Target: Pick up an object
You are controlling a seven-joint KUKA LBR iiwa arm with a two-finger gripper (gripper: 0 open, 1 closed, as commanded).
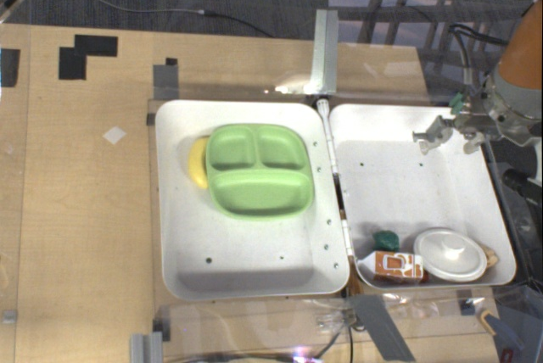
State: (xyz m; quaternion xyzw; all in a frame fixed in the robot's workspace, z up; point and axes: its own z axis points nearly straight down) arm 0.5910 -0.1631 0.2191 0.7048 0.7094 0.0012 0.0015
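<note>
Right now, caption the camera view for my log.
Gripper above right bin; white bowl, orange carton at its near edge; green tray in left bin.

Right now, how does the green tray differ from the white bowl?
The green tray lies in the left bin; the white bowl sits in the right bin's near corner. The tray is larger, squarish and divided into three compartments; the bowl is smaller and round. Both lie flat.

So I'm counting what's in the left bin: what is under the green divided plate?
A yellow object pokes out from under the left edge of the green divided plate. The plate covers the rest of it, so its shape cannot be told.
</note>
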